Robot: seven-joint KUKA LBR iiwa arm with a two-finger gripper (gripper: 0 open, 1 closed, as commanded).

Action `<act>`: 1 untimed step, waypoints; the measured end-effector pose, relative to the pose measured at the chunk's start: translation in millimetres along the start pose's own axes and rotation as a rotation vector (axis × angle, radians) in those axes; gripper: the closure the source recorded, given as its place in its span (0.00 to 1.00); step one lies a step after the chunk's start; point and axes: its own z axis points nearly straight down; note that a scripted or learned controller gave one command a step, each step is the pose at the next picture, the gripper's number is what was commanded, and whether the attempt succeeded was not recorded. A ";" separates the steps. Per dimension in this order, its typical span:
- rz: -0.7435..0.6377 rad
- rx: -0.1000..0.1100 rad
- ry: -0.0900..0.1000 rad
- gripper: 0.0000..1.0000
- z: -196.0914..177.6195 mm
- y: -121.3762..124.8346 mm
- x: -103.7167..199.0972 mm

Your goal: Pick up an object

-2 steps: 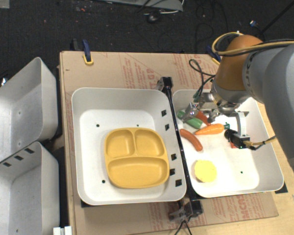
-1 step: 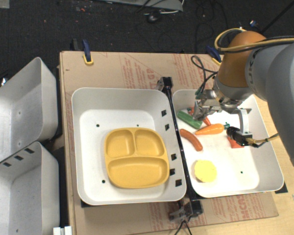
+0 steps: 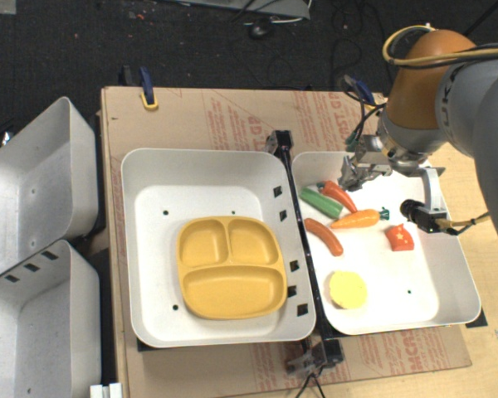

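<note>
My end effector (image 3: 354, 175) hangs over the far left part of the right bin (image 3: 448, 301), just above a green cucumber-like toy (image 3: 319, 201) and a red pepper-like piece (image 3: 339, 196); whether it is open or closed, I cannot tell. Near these lie a toy carrot (image 3: 357, 219), a sausage (image 3: 324, 236), a small red piece (image 3: 400, 238) and a yellow disc (image 3: 347, 290). The left bin (image 3: 149, 305) holds a yellow divided plate (image 3: 230, 267).
</note>
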 end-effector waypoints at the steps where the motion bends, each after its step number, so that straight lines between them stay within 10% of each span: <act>1: -0.003 -0.001 0.000 1.00 -47.6 1.6 -0.3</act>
